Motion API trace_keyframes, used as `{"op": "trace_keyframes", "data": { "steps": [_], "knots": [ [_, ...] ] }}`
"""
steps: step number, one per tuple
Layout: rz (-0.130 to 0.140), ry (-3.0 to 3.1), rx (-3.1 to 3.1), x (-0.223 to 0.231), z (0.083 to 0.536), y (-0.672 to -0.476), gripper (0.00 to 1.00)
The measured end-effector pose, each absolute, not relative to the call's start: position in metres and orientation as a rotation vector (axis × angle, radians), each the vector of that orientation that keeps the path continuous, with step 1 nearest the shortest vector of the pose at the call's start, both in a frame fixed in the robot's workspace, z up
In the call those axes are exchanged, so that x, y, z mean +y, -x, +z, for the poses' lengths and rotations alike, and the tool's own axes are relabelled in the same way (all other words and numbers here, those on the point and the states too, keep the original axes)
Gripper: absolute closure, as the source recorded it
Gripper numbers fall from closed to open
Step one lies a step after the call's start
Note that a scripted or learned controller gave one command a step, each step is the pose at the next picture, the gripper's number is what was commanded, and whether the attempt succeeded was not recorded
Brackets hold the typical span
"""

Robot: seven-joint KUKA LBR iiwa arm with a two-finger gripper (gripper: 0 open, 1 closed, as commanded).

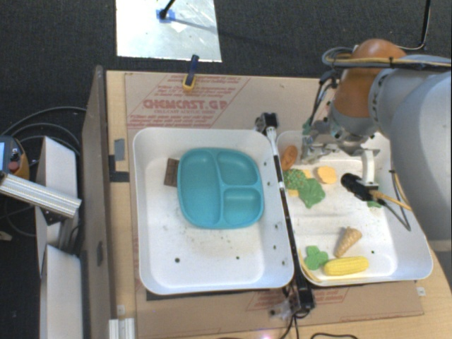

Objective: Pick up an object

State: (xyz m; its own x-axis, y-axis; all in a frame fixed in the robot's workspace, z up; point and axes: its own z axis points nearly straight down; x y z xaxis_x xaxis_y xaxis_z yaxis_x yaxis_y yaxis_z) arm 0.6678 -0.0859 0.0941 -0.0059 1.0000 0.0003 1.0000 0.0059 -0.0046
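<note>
In the right bin [406, 249] lie several toy foods. An orange piece [289, 157] rests near the far left corner, with a green leafy piece [305, 186] and an orange round slice [326, 174] just in front of it. A tan cone [347, 241], a green broccoli [315, 258] and a yellow corn cob [345, 265] lie near the front. My gripper [316, 152] hangs low over the far end of this bin, between the orange piece and the slice. Nothing shows between its fingers.
The left bin [152, 246] holds a teal divided plate [219, 188] and a small brown block [171, 171] by the plate's left edge. A black clamp [267, 123] sits on the rim between the bins. The grey arm [413, 119] covers the right bin's far right side.
</note>
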Motion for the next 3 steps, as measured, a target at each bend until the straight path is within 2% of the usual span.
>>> {"op": "trace_keyframes", "data": {
  "steps": [1,2,3],
  "knots": [
    [0.005,2.215,-2.229,-0.087,0.095,-0.668,0.0],
    [-0.002,2.222,-2.223,-0.101,0.085,-0.611,0.0],
    [-0.006,2.223,-2.227,-0.101,0.096,-0.613,1.0]
  ]
}}
